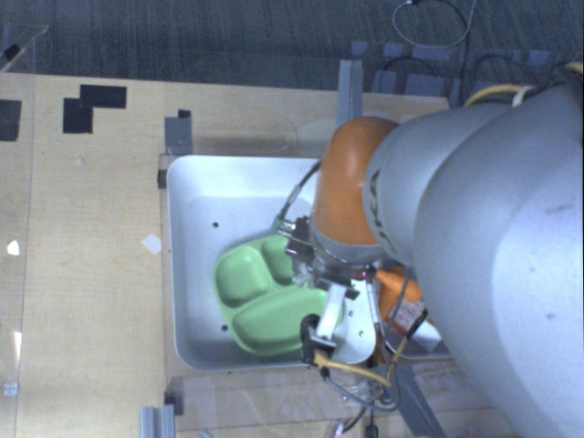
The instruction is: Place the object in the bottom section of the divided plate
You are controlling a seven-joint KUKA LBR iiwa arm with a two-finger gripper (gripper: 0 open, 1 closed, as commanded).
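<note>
Starting nearest, the pale wooden tabletop (82, 336) carries the left bin (187, 245). The green plate (239, 276) lies in the bin's near right part, its wide bottom section (269, 325) closest to the near wall and bare where it shows. The gripper (308, 261) hangs over the plate's right rim, about where that section meets the small far one. The arm (474, 226) hides its tips, so I cannot tell if it is wide, narrow or holding anything. Just right of it an orange thing (400, 288) peeks from under the arm, likely the object; whether it is held or lying in the right bin I cannot tell. The risks, as I judge them: a release here could land on the ridge or in the far section, since the gripper sits at the divide. A drop from height could bounce off the smooth plate, and the light plate could slide if nudged. Farther off, the tabletop shows black tape marks (93, 106) at left, then grey carpet (228, 16) with a looped cable (436, 21).
</note>
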